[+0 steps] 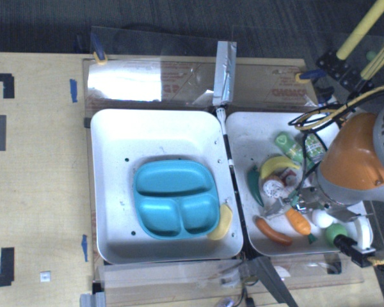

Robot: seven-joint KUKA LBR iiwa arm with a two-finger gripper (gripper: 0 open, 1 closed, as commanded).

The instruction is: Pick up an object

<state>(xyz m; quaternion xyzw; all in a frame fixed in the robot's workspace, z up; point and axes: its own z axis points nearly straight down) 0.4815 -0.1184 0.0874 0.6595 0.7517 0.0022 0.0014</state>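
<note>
The right bin (pixel 243 139) holds several toy foods: a yellow banana (pixel 278 167), a pale green bottle (pixel 288 142), a dark green pod (pixel 253 184), a round white-and-red piece (pixel 272 187), a red-brown sausage (pixel 273 231), an orange carrot (pixel 298 222), a white egg (pixel 321 219) and a green piece (pixel 336 234). My gripper (pixel 293 201) is low in this bin, under the orange wrist band (pixel 352 158). It sits among the round piece, the banana and the carrot. Nothing visibly hangs from it.
The left bin (pixel 115 126) holds a blue divided tray (pixel 176 197) with a pale yellow piece (pixel 224 222) at its right edge. A metal divider (pixel 225 72) and clear sheets stand behind the bins. Black cables (pixel 320 117) loop over the right bin's far corner.
</note>
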